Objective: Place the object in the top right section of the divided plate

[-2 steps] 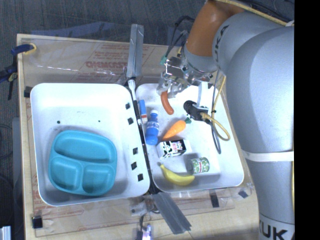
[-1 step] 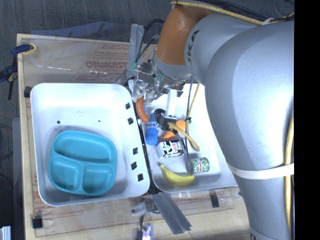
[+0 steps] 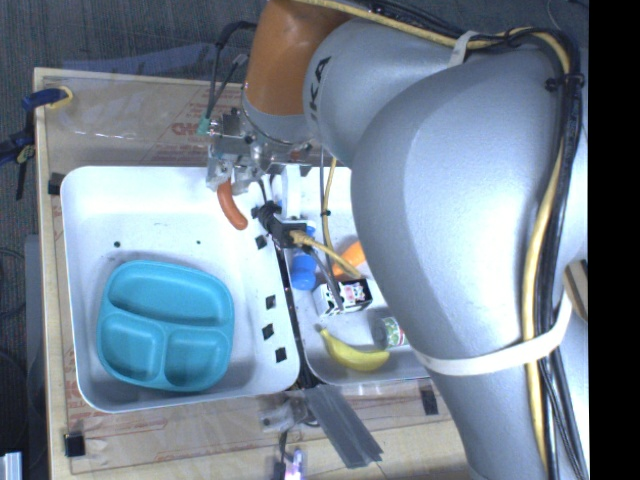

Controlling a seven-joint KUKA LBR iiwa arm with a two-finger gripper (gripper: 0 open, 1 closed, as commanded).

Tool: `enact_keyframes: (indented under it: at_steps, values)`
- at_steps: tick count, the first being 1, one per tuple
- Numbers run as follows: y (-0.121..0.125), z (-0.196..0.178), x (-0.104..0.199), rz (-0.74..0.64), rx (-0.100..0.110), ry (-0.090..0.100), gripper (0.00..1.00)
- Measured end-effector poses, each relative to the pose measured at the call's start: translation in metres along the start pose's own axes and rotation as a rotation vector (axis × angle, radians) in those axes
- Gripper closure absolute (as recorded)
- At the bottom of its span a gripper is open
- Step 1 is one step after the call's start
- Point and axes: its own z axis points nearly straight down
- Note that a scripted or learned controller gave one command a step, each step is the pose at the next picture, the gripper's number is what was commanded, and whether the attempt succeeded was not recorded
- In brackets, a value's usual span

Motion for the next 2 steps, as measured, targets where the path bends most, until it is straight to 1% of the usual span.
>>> enact_keyframes:
  at_steps: [1, 2]
  values:
    - [-0.006, -0.02, 0.057, 0.056, 0.001, 0.0, 1.0]
    - [-0.006, -0.121, 0.062, 0.705, 0.001, 0.001, 1.0]
